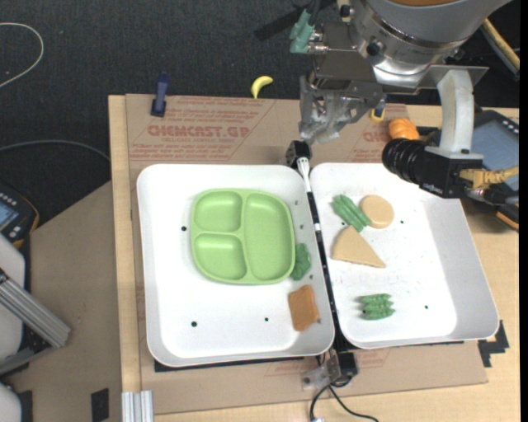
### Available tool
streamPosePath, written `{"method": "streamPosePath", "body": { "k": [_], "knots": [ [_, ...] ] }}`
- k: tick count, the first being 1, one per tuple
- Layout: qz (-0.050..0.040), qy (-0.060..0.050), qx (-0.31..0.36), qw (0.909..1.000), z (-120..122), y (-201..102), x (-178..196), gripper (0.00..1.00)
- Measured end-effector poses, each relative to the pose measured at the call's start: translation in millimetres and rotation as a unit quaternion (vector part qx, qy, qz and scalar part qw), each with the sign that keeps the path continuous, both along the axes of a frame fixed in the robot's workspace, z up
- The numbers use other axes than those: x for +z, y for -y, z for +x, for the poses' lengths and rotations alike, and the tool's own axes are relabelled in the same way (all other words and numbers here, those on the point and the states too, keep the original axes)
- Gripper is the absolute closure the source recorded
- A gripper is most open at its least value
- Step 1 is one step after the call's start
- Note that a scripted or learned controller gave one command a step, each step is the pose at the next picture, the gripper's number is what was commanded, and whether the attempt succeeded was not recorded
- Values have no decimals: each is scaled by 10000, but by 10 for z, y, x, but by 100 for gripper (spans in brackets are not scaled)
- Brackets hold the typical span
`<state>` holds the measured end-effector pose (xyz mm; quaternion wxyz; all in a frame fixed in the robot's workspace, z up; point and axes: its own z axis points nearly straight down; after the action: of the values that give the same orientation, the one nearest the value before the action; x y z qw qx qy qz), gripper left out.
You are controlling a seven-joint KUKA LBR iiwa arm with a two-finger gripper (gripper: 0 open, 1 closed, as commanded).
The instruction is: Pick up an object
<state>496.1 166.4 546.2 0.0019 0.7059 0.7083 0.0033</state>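
The arm (421,25) fills the upper right of the frame. Its gripper (330,115) hangs above the bench, beyond the bins' far rims; whether it is clenched or released cannot be told. The left bin (165,247) holds a green divided plate (243,236) at centre, with open floor along its left and near edges. A brown piece (304,307) lies lower right. In the right bin (462,272), a tan wedge (356,247), a round tan disc (378,211) and green beans (350,211) cluster upper left; its right half is bare.

red "chemcast gp" on brown board (206,124)
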Motion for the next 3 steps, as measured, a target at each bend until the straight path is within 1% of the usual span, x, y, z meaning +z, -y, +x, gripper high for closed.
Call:
{"method": "streamPosePath", "body": {
  "k": [1, 2, 3],
  "knots": [
    [-30, -101, 6, 9999, -188, -362, -1059, 100],
    [-8, -4, -60, 10000, -161, 382, -622, 100],
    [-21, -82, 1, 10000, -177, -52, -1421, 100]
  ]
}}
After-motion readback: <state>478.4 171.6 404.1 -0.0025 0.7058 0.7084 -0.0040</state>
